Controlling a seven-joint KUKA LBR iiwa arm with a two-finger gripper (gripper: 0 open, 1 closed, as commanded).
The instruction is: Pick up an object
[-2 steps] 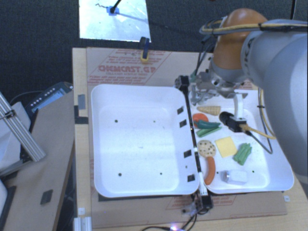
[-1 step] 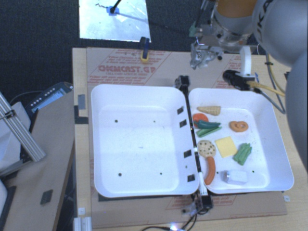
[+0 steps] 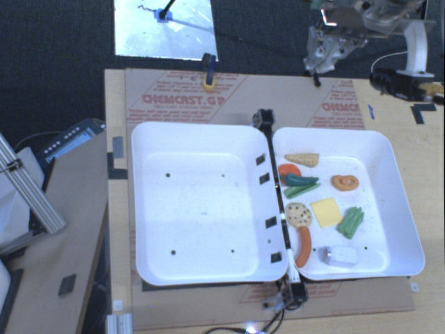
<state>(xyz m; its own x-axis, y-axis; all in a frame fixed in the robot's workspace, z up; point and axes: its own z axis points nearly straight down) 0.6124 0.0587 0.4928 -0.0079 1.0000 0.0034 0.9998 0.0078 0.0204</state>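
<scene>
The right bin (image 3: 389,160) holds several small toy foods: a tan wedge (image 3: 302,159), a red piece (image 3: 288,170), green beans (image 3: 300,184), a brown pretzel (image 3: 345,182), a speckled cookie (image 3: 298,215), a yellow cheese square (image 3: 326,212), a green bunch (image 3: 351,222), an orange sausage (image 3: 303,246) and a white-grey block (image 3: 338,256). My gripper (image 3: 318,65) hangs high at the top right, above the bench's far edge and well away from the bin. Nothing shows between its fingers.
The left bin (image 3: 149,152) lies beside the right one, joined by a black hinge strip (image 3: 273,186). A shiny square sheet (image 3: 164,18) lies on the floor at the back. A yellow and blue clamp (image 3: 208,72) sits on the bench's far edge.
</scene>
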